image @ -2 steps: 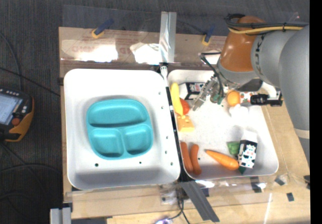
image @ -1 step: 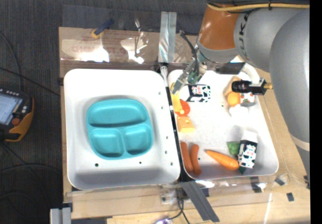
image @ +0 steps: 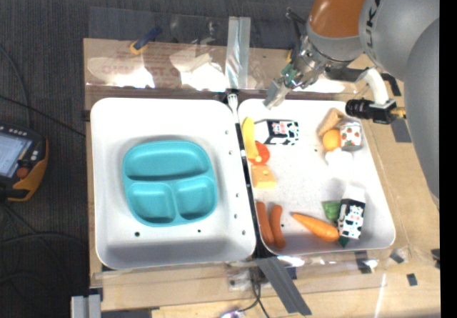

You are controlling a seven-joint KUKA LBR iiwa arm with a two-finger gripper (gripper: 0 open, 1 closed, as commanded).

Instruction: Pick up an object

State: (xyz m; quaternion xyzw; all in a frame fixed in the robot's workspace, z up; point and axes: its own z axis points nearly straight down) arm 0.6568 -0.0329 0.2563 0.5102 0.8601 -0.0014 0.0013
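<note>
Above the back edge of the right shallow white bin (image: 382, 234), the grey and orange arm's two-finger gripper (image: 275, 98) hangs tilted toward the divider between the bins; whether its fingers are open or shut I cannot tell, since they merge into one pale tip at this angle, and nothing shows between them. Just below and right of that tip lies a small black-and-white cow-patterned carton (image: 280, 131), flat on the bin floor, with a yellow banana-shaped toy (image: 248, 135) beside it along the left wall. Either looks like the likeliest pick, judging by how close the tip sits. Further along the same wall come a red and orange piece (image: 260, 154) and a yellow wedge of toy cheese (image: 265, 179), then two brown sausages (image: 270, 224) near the front. An orange carrot (image: 315, 226), a green piece (image: 331, 209) and a second cow-patterned carton (image: 352, 218) crowd the front right corner, touching one another, which would make a clean grasp there awkward. An orange ball (image: 330, 139) and a red-spotted white cube (image: 350, 136) sit near the back right. The left white bin (image: 114, 234) holds a teal divided plastic tray (image: 170, 181), well apart from the gripper
</note>
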